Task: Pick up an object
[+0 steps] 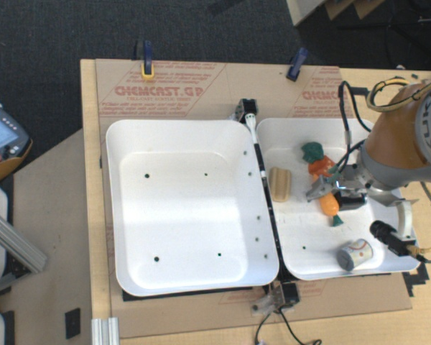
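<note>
Hand low in right bin, between two orange pieces near tan block; finger spread cannot be told.

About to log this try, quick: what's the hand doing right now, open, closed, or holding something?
Hand: low in the right bin, among the orange pieces; open or closed cannot be told, and no object is seen held.

Bench with two white bins.
Left bin mid-frame, right bin touching it, clamps at top edge.
</note>
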You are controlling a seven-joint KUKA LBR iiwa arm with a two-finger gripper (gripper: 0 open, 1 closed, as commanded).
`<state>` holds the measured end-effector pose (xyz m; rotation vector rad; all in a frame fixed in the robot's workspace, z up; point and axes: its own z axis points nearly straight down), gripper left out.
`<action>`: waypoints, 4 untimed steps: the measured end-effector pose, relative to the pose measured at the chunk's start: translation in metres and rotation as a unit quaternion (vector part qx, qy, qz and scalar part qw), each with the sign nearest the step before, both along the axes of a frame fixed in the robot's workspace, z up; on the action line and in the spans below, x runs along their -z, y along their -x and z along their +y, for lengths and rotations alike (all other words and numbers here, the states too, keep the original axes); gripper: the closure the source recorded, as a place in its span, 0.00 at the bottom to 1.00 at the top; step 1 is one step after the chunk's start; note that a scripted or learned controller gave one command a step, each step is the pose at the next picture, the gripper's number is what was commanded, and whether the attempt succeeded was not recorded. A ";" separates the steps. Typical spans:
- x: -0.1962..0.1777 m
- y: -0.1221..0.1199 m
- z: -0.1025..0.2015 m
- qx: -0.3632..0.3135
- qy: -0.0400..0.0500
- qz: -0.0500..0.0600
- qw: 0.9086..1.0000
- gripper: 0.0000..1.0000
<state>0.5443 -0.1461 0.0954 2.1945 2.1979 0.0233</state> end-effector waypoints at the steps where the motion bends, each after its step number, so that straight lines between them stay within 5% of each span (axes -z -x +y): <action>1: 0.000 0.008 0.010 0.001 0.002 0.000 1.000 0.00; 2: -0.014 0.005 0.007 0.003 0.005 -0.005 1.000 1.00; 3: 0.010 -0.046 0.057 -0.002 -0.007 0.016 1.000 1.00; 4: -0.095 -0.054 0.143 -0.003 -0.008 0.014 1.000 1.00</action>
